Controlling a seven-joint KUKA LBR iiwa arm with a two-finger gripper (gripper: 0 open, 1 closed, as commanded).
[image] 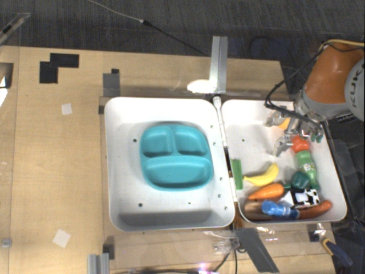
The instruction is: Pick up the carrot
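Observation:
The carrot is orange with a tapered end and lies on its side in the right bin, near the front. It sits between a yellow banana behind it and a blue bottle in front. My gripper hangs over the back right of that bin, well behind the carrot and apart from it, with a red-orange item just under it. The view does not show anything held.
A teal divided plate rests in the left bin. Around the carrot lie a green block, a dark green pepper, a black-and-white cube and a red sausage-shaped item. A small yellow item sits by the gripper.

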